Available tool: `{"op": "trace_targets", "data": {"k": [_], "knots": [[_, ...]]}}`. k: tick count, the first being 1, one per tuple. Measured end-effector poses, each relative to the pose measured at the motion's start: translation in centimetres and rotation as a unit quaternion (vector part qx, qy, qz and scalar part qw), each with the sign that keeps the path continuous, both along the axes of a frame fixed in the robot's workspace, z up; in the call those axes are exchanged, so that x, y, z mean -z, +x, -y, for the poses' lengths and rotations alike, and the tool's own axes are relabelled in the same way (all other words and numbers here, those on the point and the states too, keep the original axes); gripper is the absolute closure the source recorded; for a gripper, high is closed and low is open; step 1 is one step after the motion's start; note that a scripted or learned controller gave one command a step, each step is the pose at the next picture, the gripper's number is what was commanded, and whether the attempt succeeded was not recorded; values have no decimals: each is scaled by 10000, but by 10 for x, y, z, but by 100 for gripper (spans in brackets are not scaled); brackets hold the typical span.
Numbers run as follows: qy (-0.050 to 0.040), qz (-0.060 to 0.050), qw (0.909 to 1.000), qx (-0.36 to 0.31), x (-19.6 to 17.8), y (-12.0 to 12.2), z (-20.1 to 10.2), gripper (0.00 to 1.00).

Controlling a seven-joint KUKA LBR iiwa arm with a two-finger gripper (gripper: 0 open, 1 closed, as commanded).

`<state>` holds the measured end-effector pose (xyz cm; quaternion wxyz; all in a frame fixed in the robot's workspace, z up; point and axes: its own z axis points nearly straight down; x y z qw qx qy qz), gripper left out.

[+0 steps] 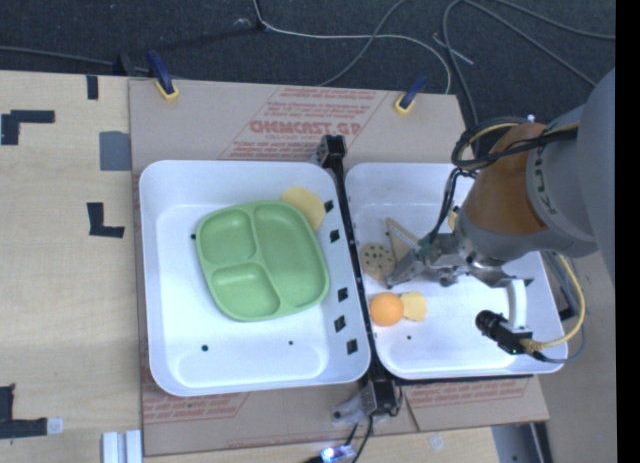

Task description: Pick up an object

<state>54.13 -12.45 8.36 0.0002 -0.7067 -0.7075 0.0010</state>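
Observation:
My gripper (408, 259) is low in the right bin (455, 356), its fingers pointing left toward the bin's left wall. A tan speckled round piece (376, 254) lies just left of the fingertips. An orange ball (386, 309) sits below the gripper, with a small pale yellow piece (412, 305) touching its right side. In the left bin (240, 366) lies a green divided plate (262, 259), and a yellow object (305, 204) rests at its upper right edge. Nothing visible sits between the fingers.
The grey arm with its orange band (510, 196) covers the right bin's upper right part. Black clips (340, 296) run along the divider between the bins. Cables (520, 336) hang near the right bin's lower right corner.

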Motion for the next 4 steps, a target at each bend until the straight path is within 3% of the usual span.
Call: {"op": "trace_targets", "data": {"k": [1, 3, 4], "knots": [[-6, 15, 10000, 1, -12, 1, 0, 100], [6, 19, 10000, -4, -102, 0, -11, 100], [-1, 28, 10000, 2, -160, -1, -2, 100]]}}
